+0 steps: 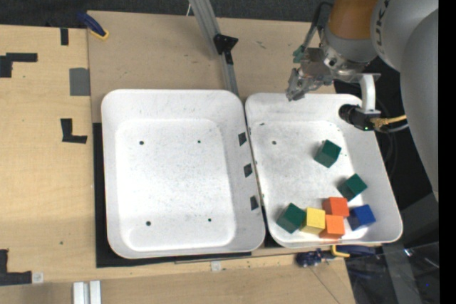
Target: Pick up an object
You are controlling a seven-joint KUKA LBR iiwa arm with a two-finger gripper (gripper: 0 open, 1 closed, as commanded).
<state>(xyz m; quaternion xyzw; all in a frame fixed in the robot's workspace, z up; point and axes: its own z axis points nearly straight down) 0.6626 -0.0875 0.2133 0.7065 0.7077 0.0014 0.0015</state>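
Blocks lie in the right-hand shallow white bin (pixel 370 153): we see a dark green cube (pixel 328 153) alone near the bin's centre, another green cube (pixel 352 186) toward the right wall, and a cluster of green (pixel 291 218), yellow (pixel 315 218), orange (pixel 335 216) and blue (pixel 362 216) cubes along the near edge. We judge them light, rigid and smooth-sided; we recommend gripping the lone cube across two opposite flat faces. The two-finger gripper (pixel 297 89) hangs above the bin's far left corner, holding nothing visible. We cannot tell its opening, since the wrist body and viewing angle obscure the tips.
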